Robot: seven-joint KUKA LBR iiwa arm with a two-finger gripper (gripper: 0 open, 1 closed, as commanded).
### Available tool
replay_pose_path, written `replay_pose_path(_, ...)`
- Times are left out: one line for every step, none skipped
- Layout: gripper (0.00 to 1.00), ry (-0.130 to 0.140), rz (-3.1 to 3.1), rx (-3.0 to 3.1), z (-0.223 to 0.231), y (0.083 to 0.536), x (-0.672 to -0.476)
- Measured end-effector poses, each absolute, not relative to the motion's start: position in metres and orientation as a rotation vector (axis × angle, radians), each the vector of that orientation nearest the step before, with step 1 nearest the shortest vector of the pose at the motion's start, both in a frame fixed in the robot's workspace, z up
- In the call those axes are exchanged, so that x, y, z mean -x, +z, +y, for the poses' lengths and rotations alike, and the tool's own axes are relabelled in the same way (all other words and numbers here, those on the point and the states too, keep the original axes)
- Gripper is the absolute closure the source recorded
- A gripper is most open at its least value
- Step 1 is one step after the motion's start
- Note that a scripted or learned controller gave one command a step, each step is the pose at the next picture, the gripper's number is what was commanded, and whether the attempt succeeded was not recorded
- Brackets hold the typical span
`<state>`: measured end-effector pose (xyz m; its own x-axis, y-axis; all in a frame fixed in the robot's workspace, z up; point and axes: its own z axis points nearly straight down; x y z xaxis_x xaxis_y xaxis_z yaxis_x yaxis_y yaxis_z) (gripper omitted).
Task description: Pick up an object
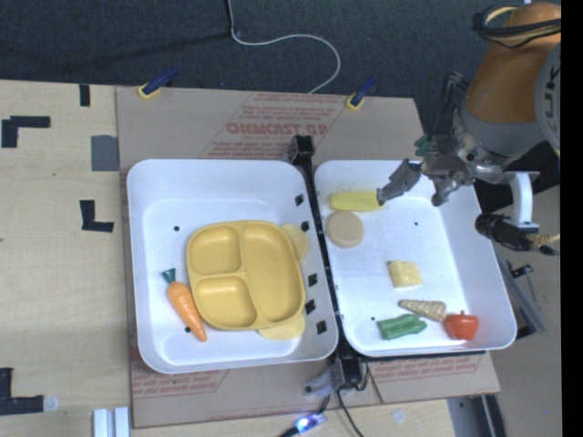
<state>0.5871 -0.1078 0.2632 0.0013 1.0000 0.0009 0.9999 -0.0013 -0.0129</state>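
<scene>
Two white bins side by side on the counter [55, 271], over a cardboard sheet [264, 121]

Left bin [146, 189]: yellow divided tray [244, 274] at centre, a pale yellow piece [284, 328] showing from under its near right corner; carrot [186, 309] just beside the tray's left edge, green top toward the far side

Right bin [474, 244]: banana [355, 201] at the far left, lying crosswise; tan round biscuit [345, 230] just beside it on the near side; cheese cube [405, 273] near centre; cone [424, 309], green pepper [401, 327] and tomato [462, 325] grouped along the near edge, the tomato at the right corner

Arm: grey, orange band above the wrist, entering from the right. Pincer [417, 182] over the right bin's far edge, tilted; fingers spread apart, one dark finger reaching toward the banana's right end, nothing seen between them. Whether that finger touches the banana cannot be told

Other: white cable [291, 39] on dark cloth beyond the counter; two blue-and-yellow clips [159, 82] at the sheet's far corners
</scene>
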Motion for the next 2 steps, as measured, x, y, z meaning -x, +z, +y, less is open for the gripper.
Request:
replay_pose_path(0.00,0.002,-2.222,2.219,-0.108,0.269,-0.589)
replay_pose_path(0.00,0.007,-2.220,2.217,-0.102,0.225,-0.588)
